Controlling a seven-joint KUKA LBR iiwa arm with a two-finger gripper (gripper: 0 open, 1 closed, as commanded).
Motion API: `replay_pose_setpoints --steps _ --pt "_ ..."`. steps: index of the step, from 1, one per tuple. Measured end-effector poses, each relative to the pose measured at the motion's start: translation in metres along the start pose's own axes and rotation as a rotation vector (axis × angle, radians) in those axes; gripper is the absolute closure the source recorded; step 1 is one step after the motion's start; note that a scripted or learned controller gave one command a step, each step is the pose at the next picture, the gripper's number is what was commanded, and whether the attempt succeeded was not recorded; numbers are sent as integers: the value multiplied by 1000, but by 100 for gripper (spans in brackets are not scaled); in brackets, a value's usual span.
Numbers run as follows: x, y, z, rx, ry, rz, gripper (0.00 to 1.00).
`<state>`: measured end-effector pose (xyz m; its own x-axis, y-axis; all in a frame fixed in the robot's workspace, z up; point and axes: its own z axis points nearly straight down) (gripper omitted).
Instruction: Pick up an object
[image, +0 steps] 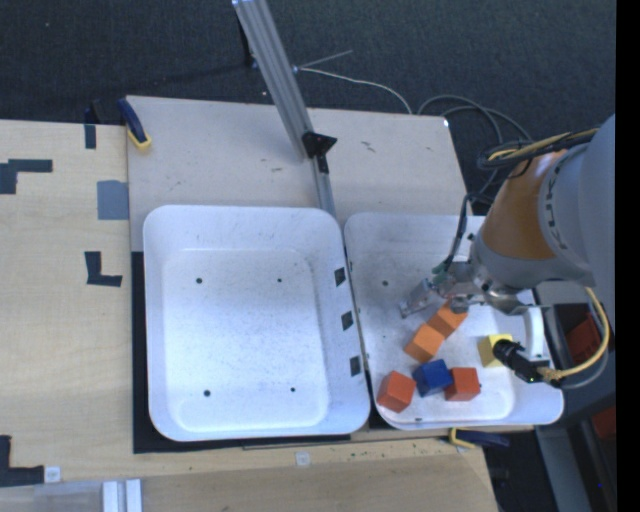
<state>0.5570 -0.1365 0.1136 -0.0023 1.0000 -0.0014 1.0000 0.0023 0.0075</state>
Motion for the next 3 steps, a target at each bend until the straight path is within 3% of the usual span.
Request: replay_pose_setpoints --steps 1,2,3 --pt "53 39 -83 -1 2 -5 0" --pt "-18 -5 -17 17 0 9 0" --pt "-7 -14 0 -13 -9 2 0"
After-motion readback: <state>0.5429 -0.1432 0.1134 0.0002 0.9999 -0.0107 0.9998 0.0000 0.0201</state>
